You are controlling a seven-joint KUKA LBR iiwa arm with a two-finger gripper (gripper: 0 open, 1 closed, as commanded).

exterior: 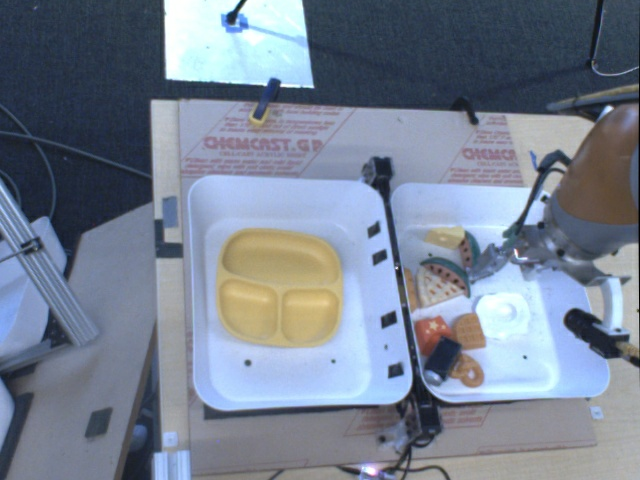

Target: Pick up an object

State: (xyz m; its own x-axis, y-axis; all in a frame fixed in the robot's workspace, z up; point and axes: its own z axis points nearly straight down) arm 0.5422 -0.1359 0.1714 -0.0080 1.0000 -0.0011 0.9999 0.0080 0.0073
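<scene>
My gripper (490,260) hangs low over the right bin (560,368), near its upper middle. Its tip is right beside a green piece (468,250) and a watermelon slice (443,280). A yellow cheese wedge (445,237) lies just behind them. A white fried egg (502,313) sits below the gripper. Toward the bin's front left lie a red piece (431,330), an orange cracker (468,330), a black block (441,358) and a pretzel (467,372). I see nothing lifted off the bin floor.
The left bin (230,198) holds a yellow divided plate (281,286). A black divider with clips (390,268) runs between the bins. The arm (600,183) comes in over the right bin's far right side.
</scene>
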